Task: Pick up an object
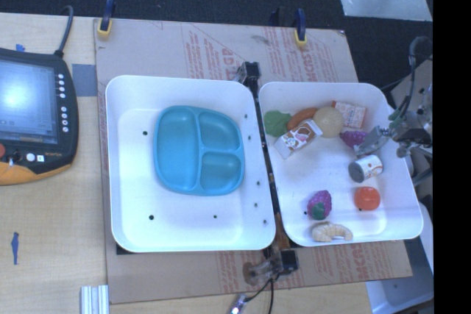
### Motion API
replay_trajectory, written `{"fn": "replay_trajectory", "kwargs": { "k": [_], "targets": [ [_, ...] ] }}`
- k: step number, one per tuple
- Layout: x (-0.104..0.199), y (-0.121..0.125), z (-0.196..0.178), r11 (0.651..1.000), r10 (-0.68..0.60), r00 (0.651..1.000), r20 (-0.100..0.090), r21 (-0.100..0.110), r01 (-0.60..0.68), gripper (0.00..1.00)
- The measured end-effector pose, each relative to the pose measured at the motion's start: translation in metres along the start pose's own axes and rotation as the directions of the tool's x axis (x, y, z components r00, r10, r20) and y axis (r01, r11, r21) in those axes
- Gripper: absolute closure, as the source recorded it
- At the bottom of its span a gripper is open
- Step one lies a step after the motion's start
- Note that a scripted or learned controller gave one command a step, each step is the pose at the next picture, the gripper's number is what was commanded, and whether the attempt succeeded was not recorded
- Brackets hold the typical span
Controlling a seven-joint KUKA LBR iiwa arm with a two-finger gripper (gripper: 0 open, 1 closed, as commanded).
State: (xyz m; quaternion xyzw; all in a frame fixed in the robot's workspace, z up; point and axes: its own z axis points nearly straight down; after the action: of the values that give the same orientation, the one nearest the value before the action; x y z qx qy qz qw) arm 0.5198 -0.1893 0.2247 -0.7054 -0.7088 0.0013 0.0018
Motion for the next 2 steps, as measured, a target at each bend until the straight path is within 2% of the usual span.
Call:
{"fn": "replay_trajectory", "kwargs": {
  "k": [1,2],
  "targets": [
    [-0.023,-0.020,0.134,1.000,-0.001,1.000,0.000,0.001,0.001,0.00],
    [0.001,0.075,0.132,1.000,0.000,1.000,0.000,-0.002,0.000,0.00]
  ]
}}
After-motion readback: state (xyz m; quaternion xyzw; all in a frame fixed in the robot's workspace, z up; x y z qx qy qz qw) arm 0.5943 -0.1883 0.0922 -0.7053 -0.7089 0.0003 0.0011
